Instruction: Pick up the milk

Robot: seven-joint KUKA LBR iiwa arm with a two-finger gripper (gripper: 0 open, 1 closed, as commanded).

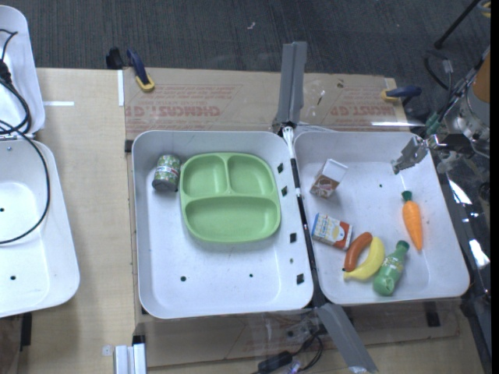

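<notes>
The milk [328, 179] is a small white and brown gable-top carton, lying tilted in the upper left part of the right bin [366, 150]. My gripper [410, 155] hangs over the upper right part of that same bin, well to the right of the carton and apart from it. It holds nothing that I can see. The arm enters from the right edge.
Also in the right bin are a small white and orange box [331, 231], a red sausage [357, 249], a banana [369, 260], a green bottle [390, 269] and a carrot [412, 221]. The left bin [156, 271] holds a green divided plate [230, 197] and a small can [166, 172].
</notes>
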